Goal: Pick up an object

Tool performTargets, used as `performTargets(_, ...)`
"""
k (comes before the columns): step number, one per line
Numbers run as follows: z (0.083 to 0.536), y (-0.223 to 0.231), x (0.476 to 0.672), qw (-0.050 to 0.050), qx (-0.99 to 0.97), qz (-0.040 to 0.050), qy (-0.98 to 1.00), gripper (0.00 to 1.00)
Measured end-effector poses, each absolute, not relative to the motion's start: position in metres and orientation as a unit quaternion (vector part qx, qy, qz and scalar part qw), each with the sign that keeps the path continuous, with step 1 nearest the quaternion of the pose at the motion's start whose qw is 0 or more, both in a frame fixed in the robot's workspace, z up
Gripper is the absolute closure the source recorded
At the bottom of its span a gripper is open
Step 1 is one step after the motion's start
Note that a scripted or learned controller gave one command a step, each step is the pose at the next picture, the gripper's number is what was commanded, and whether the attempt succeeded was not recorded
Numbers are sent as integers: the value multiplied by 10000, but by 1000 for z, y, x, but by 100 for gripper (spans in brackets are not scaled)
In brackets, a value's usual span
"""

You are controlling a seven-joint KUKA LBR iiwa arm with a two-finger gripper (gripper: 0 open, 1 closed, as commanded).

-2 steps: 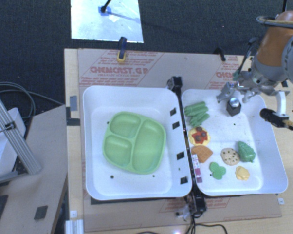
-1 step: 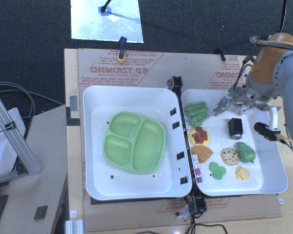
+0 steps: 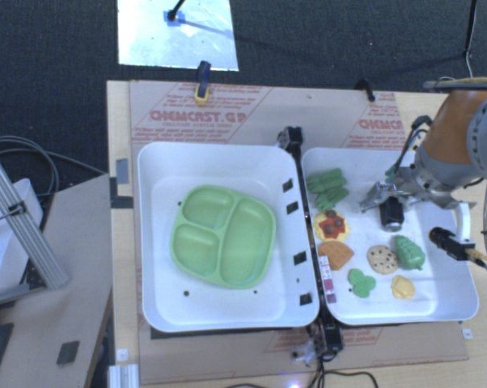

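The gripper (image 3: 391, 210) is being held low over the right bin (image 3: 454, 297), finger state untellable, near the cookie (image 3: 382, 259) and green toy (image 3: 408, 252), so crowded pieces risk being nudged aside.

Even, fairly bright overhead light washes the two shallow white plastic bins (image 3: 227, 156) nearly to glare, throws only soft, short shadows under the small toy foods (edges slightly soft throughout), and bounces hard off the shiny silver sheet (image 3: 177, 21) on the dark carpet (image 3: 49, 55).
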State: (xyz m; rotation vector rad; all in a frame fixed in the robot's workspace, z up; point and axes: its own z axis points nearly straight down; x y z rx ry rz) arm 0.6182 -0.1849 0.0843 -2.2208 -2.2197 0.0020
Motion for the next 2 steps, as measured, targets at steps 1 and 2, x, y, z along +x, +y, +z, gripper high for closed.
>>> performTargets(1,96,-185,622,-24,-7065,-16,-7077,100)
performTargets(2,187,-111,607,-30,-7032,-42,-7109,100)
